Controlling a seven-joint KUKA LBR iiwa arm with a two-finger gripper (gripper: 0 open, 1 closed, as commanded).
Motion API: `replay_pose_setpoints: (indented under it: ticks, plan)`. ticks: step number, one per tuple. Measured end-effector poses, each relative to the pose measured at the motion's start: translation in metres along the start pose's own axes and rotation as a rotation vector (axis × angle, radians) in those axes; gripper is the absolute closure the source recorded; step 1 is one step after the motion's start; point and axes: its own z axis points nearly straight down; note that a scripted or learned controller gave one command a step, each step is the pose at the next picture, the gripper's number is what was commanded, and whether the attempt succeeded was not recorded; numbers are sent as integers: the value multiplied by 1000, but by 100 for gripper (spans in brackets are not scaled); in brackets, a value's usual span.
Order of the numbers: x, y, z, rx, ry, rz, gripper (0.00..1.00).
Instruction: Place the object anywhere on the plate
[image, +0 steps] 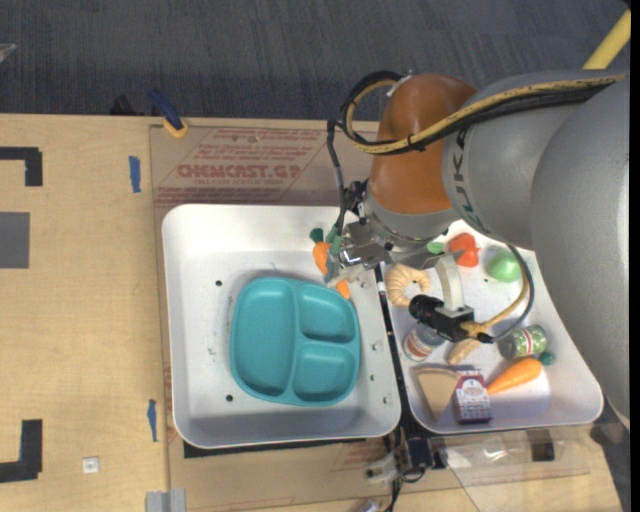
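gripper (345, 255) near plate (295, 340) rim, perhaps touching

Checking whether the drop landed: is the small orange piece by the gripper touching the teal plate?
Cannot tell. In the camera view the orange piece sits right at the teal plate upper rim; no clear gap or overlap shows.

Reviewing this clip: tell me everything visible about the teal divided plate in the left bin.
The teal divided plate looks like matte moulded plastic, a rounded rectangle with three compartments: one long section along its left side and two smaller ones on the right, split by raised ridges. It lies flat, slightly rotated, on the floor of the left white bin, nearer the bin's right wall. Its compartments hold nothing. A small orange piece lies at its upper right rim; contact is unclear. The gripper hangs above that corner.
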Motion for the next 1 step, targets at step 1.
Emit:
replay_pose_setpoints:
  ticks: [1]
  plan:
    - [-3,0,0,0,-3,5,0]
